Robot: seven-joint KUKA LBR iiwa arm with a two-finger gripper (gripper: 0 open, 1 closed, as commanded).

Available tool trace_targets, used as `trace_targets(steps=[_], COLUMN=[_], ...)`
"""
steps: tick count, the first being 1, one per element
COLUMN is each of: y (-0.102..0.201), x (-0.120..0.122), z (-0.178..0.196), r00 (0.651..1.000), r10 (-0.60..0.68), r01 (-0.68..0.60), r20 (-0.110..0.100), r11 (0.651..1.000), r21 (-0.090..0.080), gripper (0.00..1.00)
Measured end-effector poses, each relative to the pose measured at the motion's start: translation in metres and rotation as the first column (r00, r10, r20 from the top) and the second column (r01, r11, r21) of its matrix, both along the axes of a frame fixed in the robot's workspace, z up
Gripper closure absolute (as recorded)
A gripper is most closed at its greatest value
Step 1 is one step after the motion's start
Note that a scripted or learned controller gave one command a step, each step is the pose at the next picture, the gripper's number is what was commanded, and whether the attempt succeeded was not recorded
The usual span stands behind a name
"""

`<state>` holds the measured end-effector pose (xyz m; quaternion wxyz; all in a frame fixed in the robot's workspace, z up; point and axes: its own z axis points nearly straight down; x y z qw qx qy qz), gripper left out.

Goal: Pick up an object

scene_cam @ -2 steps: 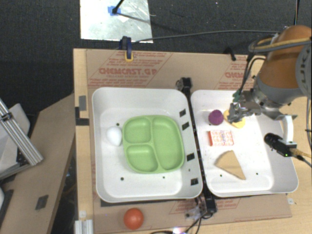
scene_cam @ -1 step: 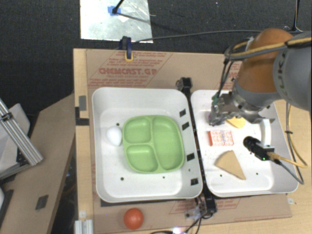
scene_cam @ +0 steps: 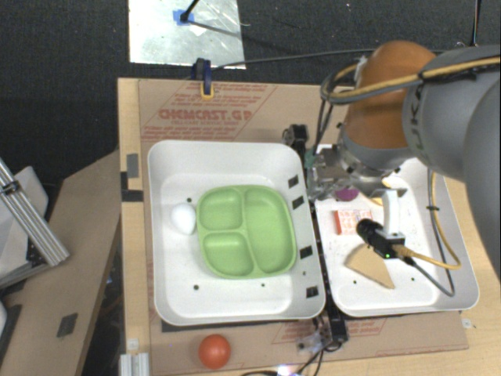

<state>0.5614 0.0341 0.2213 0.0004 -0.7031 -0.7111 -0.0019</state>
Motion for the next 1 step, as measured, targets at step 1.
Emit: trace_targets(steps=[1], y=[0.0526], x=[-0.0074], z=[0.0116], r00=[1.0], r10=[-0.001], r01=[0.001], r20=[0.0], r11=[1.0], r21=[-0.001], gripper=[1.0])
